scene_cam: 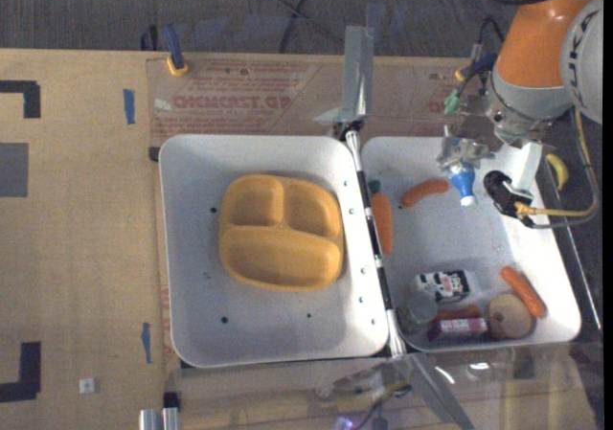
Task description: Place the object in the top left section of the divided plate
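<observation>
Gripper [464, 172] over right bin's [565, 318] far edge, finger state can't tell, maybe pinching blue obj [465, 184]. Divided plate [281, 230] mid left bin [182, 256]. Risk: weak grip, drops over divider.

We see open floor all round the yellow divided plate [282, 231] in the left bin [192, 304]. Right bin [565, 313] is tighter: carrot [382, 221] along the divider, sausage [424, 192] nr the top, clutter packed at bottom edge, mid floor open.
</observation>
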You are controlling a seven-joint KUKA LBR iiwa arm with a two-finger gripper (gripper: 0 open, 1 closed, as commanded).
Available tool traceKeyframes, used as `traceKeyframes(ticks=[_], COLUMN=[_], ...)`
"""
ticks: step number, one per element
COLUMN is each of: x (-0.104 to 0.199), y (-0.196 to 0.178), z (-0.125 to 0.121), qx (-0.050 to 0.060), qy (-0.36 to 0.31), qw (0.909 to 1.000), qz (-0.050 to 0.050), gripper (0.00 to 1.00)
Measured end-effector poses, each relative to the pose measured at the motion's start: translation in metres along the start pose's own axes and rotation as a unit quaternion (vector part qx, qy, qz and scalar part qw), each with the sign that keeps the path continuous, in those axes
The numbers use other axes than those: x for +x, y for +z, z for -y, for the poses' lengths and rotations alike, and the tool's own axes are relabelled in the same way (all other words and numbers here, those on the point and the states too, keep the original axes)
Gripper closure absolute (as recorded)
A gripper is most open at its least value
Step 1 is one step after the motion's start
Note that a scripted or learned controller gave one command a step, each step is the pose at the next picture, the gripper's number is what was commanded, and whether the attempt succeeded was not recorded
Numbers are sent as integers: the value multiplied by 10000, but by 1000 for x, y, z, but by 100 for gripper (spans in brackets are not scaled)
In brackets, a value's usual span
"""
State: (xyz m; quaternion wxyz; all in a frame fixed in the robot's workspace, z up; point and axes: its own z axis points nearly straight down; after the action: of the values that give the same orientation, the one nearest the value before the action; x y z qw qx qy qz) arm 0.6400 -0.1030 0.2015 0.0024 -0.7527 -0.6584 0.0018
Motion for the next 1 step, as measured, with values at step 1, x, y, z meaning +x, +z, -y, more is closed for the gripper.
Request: traceKeyframes(ticks=[1], x=[74], y=[19], z=[15], qx=[7], qy=[640], qw=[9979], qz=[2], gripper=[100])
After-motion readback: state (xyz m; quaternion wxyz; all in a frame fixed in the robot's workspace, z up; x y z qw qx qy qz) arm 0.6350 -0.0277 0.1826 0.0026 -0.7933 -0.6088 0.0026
